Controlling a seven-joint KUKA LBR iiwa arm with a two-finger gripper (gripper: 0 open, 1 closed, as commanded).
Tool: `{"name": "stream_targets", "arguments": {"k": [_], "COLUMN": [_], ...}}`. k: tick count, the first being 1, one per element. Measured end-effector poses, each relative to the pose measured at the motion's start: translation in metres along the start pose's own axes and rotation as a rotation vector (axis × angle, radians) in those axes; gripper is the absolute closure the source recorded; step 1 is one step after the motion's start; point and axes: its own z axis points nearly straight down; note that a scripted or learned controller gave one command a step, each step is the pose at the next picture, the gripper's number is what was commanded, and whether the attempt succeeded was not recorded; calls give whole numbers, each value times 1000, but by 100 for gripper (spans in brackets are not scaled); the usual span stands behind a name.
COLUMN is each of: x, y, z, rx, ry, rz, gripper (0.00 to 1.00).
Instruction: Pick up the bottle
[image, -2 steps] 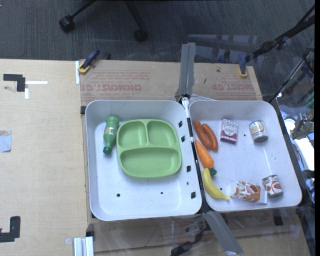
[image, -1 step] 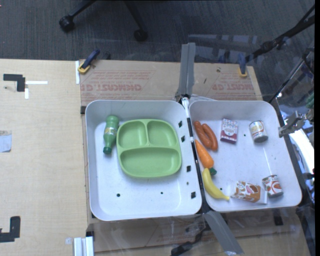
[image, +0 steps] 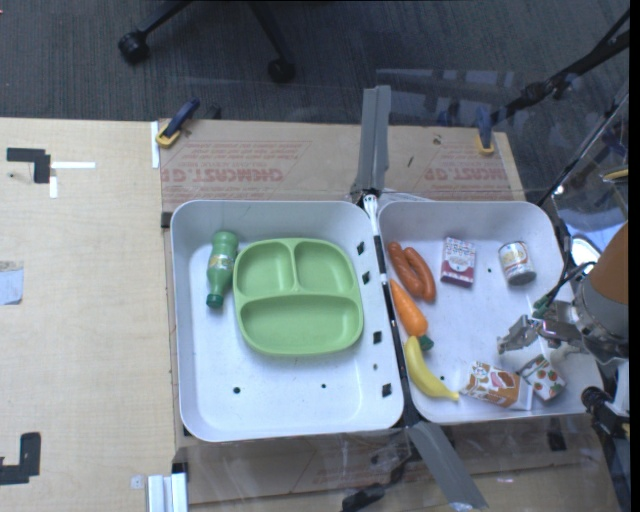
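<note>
Claw (image: 527, 334) sits low over the right bin (image: 480, 225), right side; can't tell whether it's spread or pressed together, nothing seen in it. Just near of it: two small cartons (image: 497, 385), print too small to read. Same bin: can (image: 515, 262) and red box (image: 458, 261) at the far end, sausages (image: 413, 270), carrot (image: 408, 312) and banana (image: 428, 372) along the left wall. Left bin (image: 200, 400): green divided plate (image: 298, 296), and the bottle (image: 219, 266) lying just left of it, green, well apart from the claw. Cardboard (image: 240, 162) on the desk (image: 80, 330) beyond reads "CHEMCST. GF", mirrored.
</note>
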Motion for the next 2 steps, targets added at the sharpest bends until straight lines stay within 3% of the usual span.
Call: {"name": "stream_targets", "arguments": {"k": [1, 2], "x": [-1, 10], "y": [-1, -4], "z": [-7, 11], "rx": [5, 0], "ry": [-1, -2], "rz": [3, -209], "gripper": [100, 100]}}
